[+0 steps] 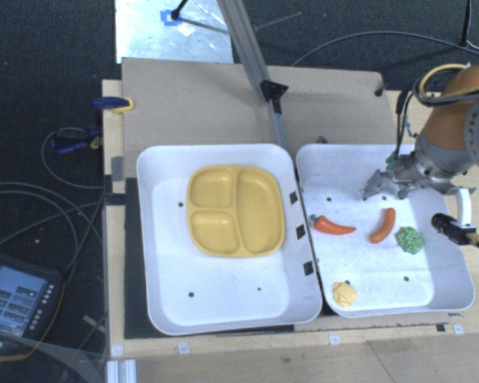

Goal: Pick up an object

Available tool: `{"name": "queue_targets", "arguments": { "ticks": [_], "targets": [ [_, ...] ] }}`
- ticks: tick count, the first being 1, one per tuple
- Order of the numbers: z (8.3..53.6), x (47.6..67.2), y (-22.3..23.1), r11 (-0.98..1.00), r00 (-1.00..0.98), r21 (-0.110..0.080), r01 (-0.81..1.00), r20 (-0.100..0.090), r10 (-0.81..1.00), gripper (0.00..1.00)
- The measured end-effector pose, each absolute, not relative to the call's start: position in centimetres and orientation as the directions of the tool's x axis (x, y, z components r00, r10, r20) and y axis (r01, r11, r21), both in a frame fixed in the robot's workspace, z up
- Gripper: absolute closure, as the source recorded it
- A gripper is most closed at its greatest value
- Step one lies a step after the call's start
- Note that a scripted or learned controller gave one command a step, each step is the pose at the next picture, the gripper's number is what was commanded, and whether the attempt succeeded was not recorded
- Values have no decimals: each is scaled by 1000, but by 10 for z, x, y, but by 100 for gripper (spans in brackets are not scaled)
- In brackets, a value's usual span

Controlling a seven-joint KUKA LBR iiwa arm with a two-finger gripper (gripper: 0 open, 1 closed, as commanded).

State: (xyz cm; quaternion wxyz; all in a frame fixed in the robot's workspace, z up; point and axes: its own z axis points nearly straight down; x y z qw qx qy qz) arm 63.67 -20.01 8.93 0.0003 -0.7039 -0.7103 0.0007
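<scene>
Four small toys lie in the right bin. They are an orange-red pepper, a reddish sausage, a green broccoli piece and a yellow lump near the front wall. My gripper hangs over the back half of this bin, just behind the sausage and to the right of the pepper. Its fingers are spread open and nothing sits between them. The grey arm with its orange band comes in from the right.
The left bin holds a yellow divided plate. A slanted metal pole crosses the bench behind the bins. Black clips join the two bins. A black cable part hangs beside the broccoli.
</scene>
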Motion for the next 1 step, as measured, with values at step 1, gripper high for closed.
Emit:
{"name": "queue_targets", "arguments": {
  "ticks": [1],
  "targets": [
    [103,639,-201,11,-11,5,1000,-3,1000,100]
  ]
}}
